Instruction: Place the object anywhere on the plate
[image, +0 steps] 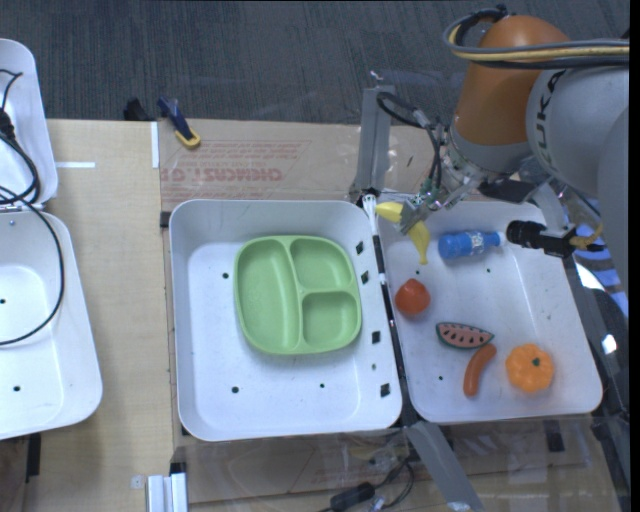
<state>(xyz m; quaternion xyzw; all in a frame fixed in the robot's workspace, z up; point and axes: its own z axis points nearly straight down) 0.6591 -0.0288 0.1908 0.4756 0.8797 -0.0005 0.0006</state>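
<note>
**Banana at the back of the right bin, plate waiting in the left**

Nearest me sit an orange (529, 367) and a sausage (478, 369) at the front of the right bin (560, 300). Behind them I see a watermelon slice (464, 334), a tomato (412, 297) and, farther back, a blue bottle (468, 243). My fingers (418, 207) are low at the bin's back left corner, right at a banana (412, 226) — I cannot tell whether they are open or closed on it. The green plate (297, 294) lies in the left bin (200, 330), three sections, well apart from the banana. Both bins rest on the table (110, 180).
</note>
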